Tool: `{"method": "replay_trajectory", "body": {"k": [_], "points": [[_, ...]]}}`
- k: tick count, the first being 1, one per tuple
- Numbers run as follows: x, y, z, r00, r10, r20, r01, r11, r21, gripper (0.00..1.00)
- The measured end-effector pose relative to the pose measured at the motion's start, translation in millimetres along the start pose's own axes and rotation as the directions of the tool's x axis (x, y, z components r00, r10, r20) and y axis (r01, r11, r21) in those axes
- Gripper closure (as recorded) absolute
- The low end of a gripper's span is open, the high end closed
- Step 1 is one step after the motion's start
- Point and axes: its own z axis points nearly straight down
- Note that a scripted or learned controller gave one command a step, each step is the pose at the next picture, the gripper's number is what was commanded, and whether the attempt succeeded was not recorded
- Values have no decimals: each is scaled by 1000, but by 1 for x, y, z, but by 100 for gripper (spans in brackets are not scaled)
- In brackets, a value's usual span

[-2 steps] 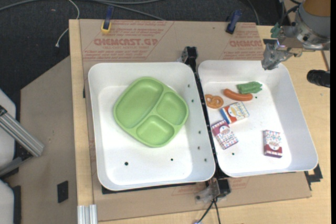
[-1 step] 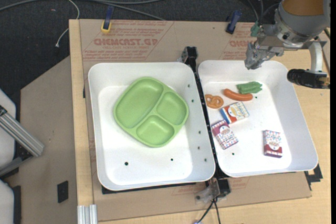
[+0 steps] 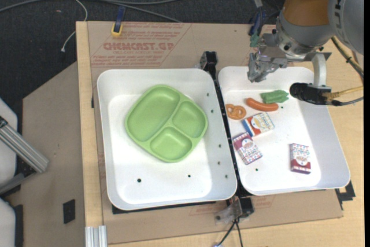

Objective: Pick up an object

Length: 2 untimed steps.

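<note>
My gripper (image 3: pixel 257 73) hangs open over the far left part of the right bin (image 3: pixel 329 124), with nothing between its fingers. Just in front of it and to its right lie a green item (image 3: pixel 275 96) and an orange-red sausage (image 3: pixel 261 104), touching each other. A small pretzel (image 3: pixel 235 111) lies by the bin's left wall. Nearer the front are a small white and red box (image 3: pixel 260 124), a purple and red packet (image 3: pixel 247 148) and a dark red box (image 3: pixel 299 158).
A green divided plate (image 3: pixel 166 122) sits in the left bin (image 3: pixel 115 182). A black clamp (image 3: pixel 208 59) stands at the back where the two bins meet. Cables run across the dark floor behind the bench.
</note>
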Motion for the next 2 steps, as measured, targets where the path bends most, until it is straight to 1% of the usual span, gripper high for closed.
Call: {"method": "replay_trajectory", "body": {"k": [1,2], "points": [[57,-11,10,1000,-1,0,1,1000,0,100],[115,-1,20,1000,-1,0,1,1000,-4,100]]}}
